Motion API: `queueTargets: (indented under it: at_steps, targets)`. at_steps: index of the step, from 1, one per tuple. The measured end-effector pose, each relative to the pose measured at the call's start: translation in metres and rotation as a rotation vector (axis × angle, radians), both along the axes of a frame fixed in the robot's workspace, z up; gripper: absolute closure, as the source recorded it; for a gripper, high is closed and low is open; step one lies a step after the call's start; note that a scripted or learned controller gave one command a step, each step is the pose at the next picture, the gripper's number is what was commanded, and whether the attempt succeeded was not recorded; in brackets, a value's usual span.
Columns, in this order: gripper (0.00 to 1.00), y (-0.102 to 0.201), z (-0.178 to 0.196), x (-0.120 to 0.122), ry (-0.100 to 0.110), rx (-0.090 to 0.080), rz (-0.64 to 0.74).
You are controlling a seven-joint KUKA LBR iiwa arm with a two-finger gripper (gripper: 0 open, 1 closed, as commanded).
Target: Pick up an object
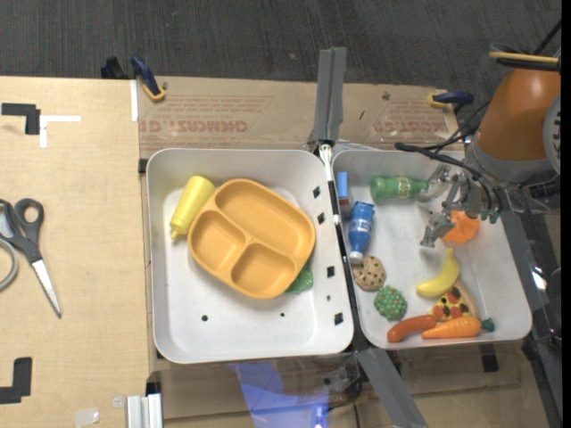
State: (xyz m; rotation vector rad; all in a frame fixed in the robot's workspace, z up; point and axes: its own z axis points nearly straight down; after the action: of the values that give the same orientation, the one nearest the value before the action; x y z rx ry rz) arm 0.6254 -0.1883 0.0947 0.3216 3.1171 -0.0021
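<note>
Honestly, I could not tell how my jaws (443,224) stood; they hung low in the right bin (508,279), touching or just over an orange toy (463,229) partly hidden behind them. A banana (441,277) lay just below, a green bottle (398,187) to their left.

Bright even overhead light, soft shadows, mild glare on white bins (241,341), img fairly sharp.
</note>
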Motion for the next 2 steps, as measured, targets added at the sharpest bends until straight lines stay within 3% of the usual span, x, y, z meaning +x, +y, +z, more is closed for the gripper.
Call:
queueTargets:
  at_steps: [1, 2]
  targets:
    - [1.00, 0.000, 0.011, 0.002, -0.006, -0.001, 0.000]
    - [1.00, 0.039, -0.002, -0.049, 0.005, 0.002, 0.030]
